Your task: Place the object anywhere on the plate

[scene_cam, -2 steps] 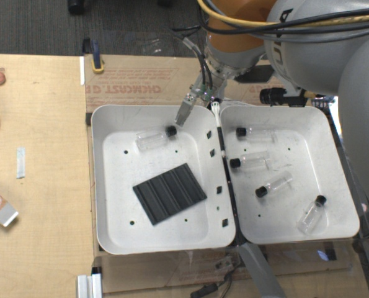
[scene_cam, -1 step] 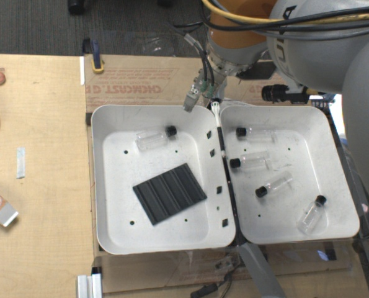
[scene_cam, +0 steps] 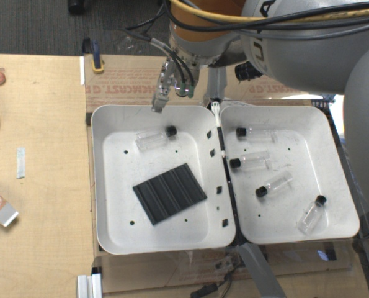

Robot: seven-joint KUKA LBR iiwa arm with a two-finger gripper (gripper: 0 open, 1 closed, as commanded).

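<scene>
Above the left bin's (scene_cam: 100,166) far rim, the pincer (scene_cam: 161,95) hangs — grip state unclear. Clear vial (scene_cam: 154,139) lies beyond the ribbed black plate (scene_cam: 170,192) — round, likely to roll from a grasp.

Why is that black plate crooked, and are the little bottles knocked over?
The black plate sits skewed to the left bin. One clear bottle lies on its side beside it, off the plate.

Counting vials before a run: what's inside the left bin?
The left bin holds one clear vial and the black ribbed plate. Anything beneath the plate is hidden.
</scene>
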